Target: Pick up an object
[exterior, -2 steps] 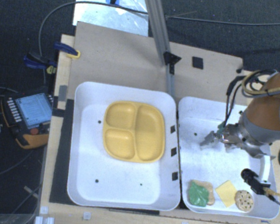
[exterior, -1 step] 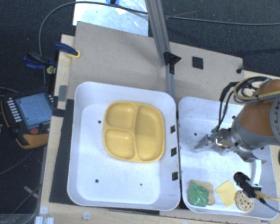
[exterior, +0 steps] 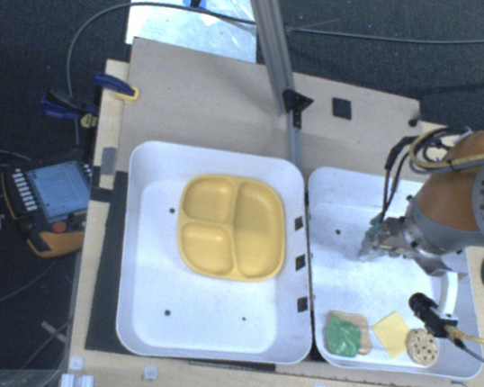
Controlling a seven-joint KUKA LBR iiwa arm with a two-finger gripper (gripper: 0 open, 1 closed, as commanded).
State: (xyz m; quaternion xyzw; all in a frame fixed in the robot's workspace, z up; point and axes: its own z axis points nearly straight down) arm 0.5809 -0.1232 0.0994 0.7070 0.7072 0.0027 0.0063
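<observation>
green toy (exterior: 344, 335), yellow slice (exterior: 391, 334), cookie (exterior: 423, 347)

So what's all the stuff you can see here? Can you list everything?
bins: 2, white, side by side on the bench
plate: 1, yellow, with compartments, in the left bin
green toy: 1, green on a tan piece, near front of the right bin
cheese: 1, yellow square, right of the green toy
cookie: 1, tan with dark dots, front right corner of the right bin
clamps: 2, blue and yellow, left edge of the bench
box: 1, blue and orange, on the floor at left
arm: 1, grey and orange, over the right bin
gripper: 1, grey, low in the right bin
</observation>
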